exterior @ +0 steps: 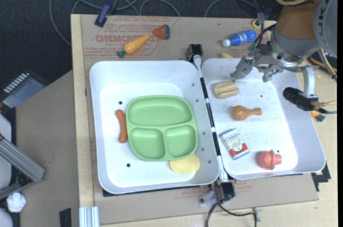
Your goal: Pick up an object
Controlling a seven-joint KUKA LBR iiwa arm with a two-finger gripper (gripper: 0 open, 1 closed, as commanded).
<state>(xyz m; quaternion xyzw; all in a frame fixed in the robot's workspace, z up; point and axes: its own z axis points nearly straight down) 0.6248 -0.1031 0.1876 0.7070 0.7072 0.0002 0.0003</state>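
Over the right bin, toward its 12 o'clock edge, we see the gripper hanging with fingers spread apart and nothing between them. At its 7 o'clock lies a bread roll, just beside one finger. Further toward 6 o'clock we find a drumstick, a small carton and a red toy.
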